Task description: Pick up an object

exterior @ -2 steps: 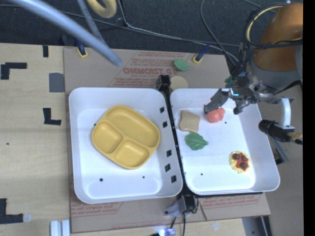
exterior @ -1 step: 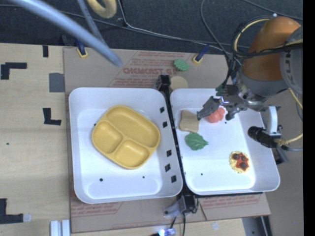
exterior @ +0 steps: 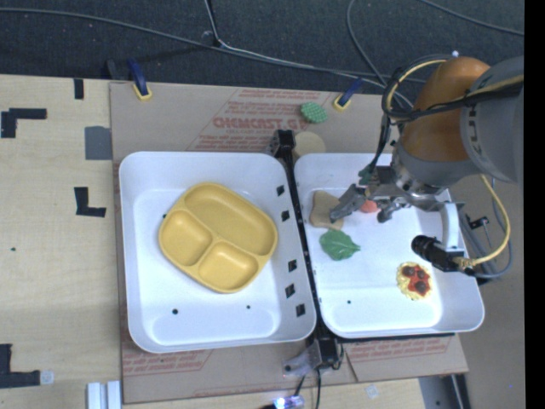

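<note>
My gripper (exterior: pixel 364 212) hangs over the back half of the right bin (exterior: pixel 375 313), its two dark fingers spread open. A small red-orange item (exterior: pixel 369 204) lies in the gap between them, and I cannot tell whether either finger touches it. The left fingertip (exterior: pixel 339 215) rests at the edge of a tan, bread-like piece (exterior: pixel 321 205). A green leaf-shaped toy (exterior: pixel 339 245) lies just in front of the gripper. Near the bin's right front lies a small yellow round with red topping (exterior: pixel 414 280).
The left bin (exterior: pixel 145 313) holds a yellow divided plate (exterior: pixel 218 236). A green knobbly item (exterior: pixel 312 112) lies on the cardboard behind the bins. A black divider (exterior: pixel 296 228) runs between the bins. Cables and a black fitting (exterior: pixel 432 252) hang from the arm at the right.
</note>
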Tool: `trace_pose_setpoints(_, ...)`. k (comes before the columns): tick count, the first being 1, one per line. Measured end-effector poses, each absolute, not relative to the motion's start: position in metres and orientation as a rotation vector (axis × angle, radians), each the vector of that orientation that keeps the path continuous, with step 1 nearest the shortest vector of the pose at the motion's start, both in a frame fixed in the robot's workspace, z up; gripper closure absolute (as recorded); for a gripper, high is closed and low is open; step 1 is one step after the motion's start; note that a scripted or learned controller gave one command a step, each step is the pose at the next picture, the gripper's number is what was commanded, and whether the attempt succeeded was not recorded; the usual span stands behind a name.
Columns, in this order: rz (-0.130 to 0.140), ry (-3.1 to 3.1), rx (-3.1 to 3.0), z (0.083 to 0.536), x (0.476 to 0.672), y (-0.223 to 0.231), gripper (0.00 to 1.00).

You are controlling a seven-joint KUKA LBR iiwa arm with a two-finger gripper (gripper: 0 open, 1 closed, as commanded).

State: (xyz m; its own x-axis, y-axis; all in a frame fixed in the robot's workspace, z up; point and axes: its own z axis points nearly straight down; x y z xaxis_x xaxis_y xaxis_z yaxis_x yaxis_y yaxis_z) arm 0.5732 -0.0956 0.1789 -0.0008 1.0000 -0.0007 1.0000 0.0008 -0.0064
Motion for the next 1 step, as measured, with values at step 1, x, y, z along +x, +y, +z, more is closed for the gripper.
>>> trace_pose_setpoints(1, 0.008, -2.219, -2.217, 0.1148, 0.5686, -0.0940, 0.00)
